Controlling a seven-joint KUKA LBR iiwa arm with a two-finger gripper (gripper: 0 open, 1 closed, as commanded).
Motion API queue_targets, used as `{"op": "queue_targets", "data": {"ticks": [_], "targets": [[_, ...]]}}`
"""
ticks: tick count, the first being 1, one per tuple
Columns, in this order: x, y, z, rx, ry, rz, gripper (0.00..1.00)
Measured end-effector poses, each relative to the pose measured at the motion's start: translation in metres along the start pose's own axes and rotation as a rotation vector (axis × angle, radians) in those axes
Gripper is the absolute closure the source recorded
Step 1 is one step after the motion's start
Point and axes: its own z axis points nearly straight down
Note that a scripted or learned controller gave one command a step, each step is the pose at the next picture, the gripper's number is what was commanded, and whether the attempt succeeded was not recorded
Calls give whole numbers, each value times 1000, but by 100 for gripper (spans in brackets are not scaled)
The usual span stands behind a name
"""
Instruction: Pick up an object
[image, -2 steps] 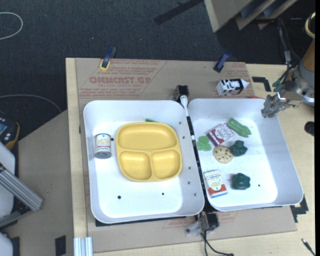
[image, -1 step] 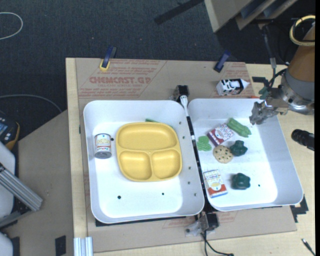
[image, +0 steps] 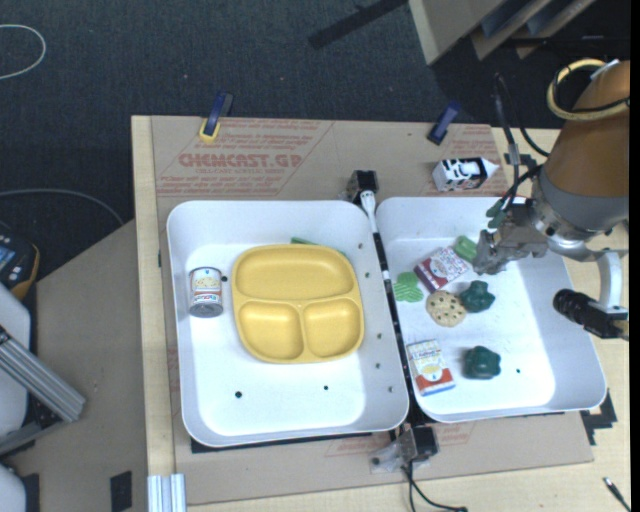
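Note:
My gripper (image: 489, 258) hangs low over the upper middle of the right bin (image: 560, 370), at the end of the grey wrist. Just to its left lie a small light green piece (image: 465, 247) and a red and white packet (image: 442, 268). Below it are a dark green toy (image: 478, 296) and a round speckled cookie (image: 446, 307). A green leafy piece (image: 407, 288) sits by the bin's left wall. Near the front lie a small red and white carton (image: 431, 365) and a dark green pepper-like toy (image: 482, 363). I see nothing lifted off the bin floor.
The left bin (image: 280, 400) holds a yellow divided plate (image: 298, 300) and a small can (image: 205, 292) beside it. A black and white toy (image: 465, 173) lies on the bench behind the right bin. Cables run down to the wrist at the right.

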Motion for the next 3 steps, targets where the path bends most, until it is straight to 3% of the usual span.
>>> {"op": "queue_targets", "data": {"ticks": [1, 2, 3], "targets": [[44, -33, 4, 0, 0, 0, 100], [57, -45, -1, -1, -1, 2, 100], [63, -37, 3, -5, -3, 3, 100]]}}
